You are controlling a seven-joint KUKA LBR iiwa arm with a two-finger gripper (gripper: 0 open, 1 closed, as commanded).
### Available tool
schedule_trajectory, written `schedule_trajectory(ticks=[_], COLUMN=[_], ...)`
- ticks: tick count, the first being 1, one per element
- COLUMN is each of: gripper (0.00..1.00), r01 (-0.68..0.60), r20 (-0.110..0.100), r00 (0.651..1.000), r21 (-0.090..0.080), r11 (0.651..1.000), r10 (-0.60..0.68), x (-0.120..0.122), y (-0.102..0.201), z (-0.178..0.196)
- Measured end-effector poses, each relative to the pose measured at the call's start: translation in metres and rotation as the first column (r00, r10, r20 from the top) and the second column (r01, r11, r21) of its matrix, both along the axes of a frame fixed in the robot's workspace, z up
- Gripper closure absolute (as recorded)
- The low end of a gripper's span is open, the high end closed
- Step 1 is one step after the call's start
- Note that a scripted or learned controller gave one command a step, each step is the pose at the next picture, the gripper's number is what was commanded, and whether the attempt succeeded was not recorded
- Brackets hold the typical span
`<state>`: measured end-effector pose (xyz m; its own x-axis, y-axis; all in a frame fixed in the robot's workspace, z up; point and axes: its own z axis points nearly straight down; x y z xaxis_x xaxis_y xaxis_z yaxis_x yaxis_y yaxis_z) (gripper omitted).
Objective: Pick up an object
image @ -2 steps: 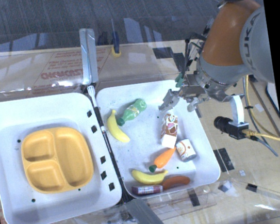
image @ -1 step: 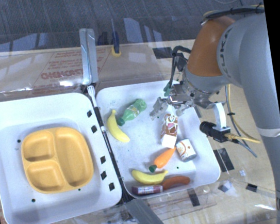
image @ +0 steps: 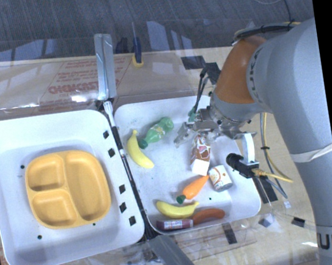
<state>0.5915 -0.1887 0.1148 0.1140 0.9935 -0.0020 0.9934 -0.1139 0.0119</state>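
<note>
The left bin (image: 22, 243) holds a yellow divided tray (image: 67, 188) sitting near its middle. Everything I might take is in the right bin (image: 245, 206): a banana (image: 138, 152) at its nine o'clock, a green toy (image: 158, 130) at about eleven, and a small carton (image: 201, 157) with a brown label just right of centre. Below that lie a carrot (image: 195, 187), a small can (image: 220, 178), a second banana (image: 176, 208) and a sausage (image: 191, 220) along the six o'clock rim.

My hand (image: 197, 131) hangs over the carton, at its twelve o'clock end, and I judge the carton to be my target. Whether my grip is spread or clenched I cannot tell; nothing is plainly grasped. To do this well I should come down squarely, straddle the carton's narrow sides, and keep clear of the can and carrot crowding its lower end. My arm (image: 284, 92) reaches in from three o'clock, wrist bent downward over the bin.
</note>
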Motion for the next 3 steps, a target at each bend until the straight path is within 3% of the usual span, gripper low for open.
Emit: schedule_trajectory(ticks=[1, 3], gripper=[0.0, 0.0], r01=[0.084, 0.085], r20=[0.025, 0.025], r00=[0.996, 0.996], r21=[-0.002, -0.002], r11=[0.996, 0.996], r10=[-0.084, -0.085], x=[-0.021, -0.0211], y=[-0.0097, -0.0098], z=[-0.007, -0.0072])
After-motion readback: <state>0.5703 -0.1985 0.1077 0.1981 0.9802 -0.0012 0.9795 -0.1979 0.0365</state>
